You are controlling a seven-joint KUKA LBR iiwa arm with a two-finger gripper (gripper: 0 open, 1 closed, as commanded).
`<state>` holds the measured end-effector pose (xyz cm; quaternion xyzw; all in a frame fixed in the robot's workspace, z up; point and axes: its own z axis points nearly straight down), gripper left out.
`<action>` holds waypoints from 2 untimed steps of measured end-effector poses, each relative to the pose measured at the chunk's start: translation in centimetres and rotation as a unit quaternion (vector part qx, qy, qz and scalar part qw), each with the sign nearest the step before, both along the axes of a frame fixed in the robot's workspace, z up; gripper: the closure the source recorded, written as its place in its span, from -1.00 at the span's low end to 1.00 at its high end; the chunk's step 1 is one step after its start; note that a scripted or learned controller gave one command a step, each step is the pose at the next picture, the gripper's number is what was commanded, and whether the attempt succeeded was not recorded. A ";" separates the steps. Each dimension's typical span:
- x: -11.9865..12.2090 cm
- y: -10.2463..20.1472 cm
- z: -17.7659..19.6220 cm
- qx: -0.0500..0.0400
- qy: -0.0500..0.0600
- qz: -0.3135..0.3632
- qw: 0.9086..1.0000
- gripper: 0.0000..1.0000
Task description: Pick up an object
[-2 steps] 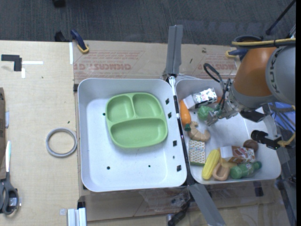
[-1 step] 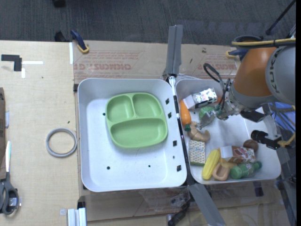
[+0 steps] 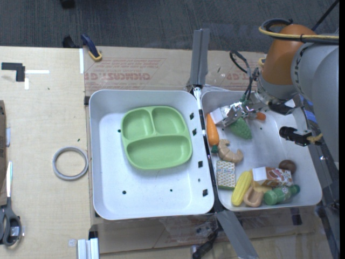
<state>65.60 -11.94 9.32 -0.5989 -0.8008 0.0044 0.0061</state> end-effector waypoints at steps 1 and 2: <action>0.0 -0.1 1.1 -0.001 0.001 0.001 1.000 1.00; 0.3 6.3 13.2 -0.001 -0.008 -0.053 0.999 1.00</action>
